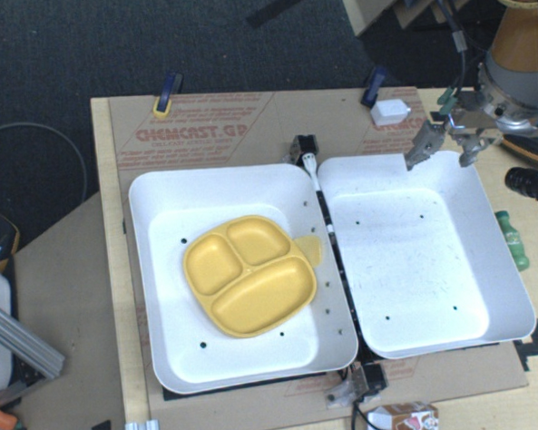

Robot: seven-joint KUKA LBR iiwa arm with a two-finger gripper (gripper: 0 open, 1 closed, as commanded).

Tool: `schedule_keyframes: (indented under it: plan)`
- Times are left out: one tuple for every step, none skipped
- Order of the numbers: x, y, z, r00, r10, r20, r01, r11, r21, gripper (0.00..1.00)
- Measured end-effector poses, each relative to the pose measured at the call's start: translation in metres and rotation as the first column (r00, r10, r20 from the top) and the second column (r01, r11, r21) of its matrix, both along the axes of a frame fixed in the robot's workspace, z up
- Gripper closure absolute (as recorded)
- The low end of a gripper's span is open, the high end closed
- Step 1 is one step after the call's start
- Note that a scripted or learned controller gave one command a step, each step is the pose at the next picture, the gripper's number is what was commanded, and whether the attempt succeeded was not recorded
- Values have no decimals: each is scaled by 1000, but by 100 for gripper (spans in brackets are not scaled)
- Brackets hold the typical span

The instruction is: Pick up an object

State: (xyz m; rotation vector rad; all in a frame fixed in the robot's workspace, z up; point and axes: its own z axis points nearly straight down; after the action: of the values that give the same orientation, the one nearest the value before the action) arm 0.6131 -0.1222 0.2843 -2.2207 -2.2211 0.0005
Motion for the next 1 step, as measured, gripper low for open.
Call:
schedule_keyframes:
  plan:
    - [-43, 42, 87, 1000, 5, 11, -5, 1000, 0, 0]
